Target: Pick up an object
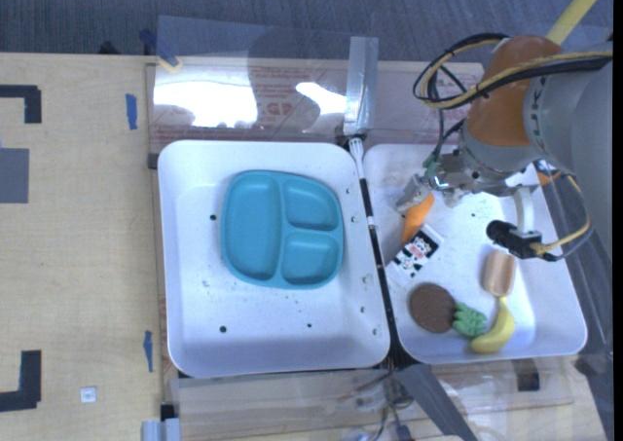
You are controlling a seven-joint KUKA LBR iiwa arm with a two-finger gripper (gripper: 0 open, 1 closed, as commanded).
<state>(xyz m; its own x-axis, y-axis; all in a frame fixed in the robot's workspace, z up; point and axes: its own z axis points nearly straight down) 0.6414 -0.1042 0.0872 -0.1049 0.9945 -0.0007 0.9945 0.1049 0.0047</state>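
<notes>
Camera view, orange carrot [418, 212] lying diagonally, fingers [425, 186] above it, grip state unclear.

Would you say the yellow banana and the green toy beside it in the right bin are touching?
Touching. The camera view shows the banana curving around the green toy, their edges meeting with no white bin floor visible between them.
</notes>
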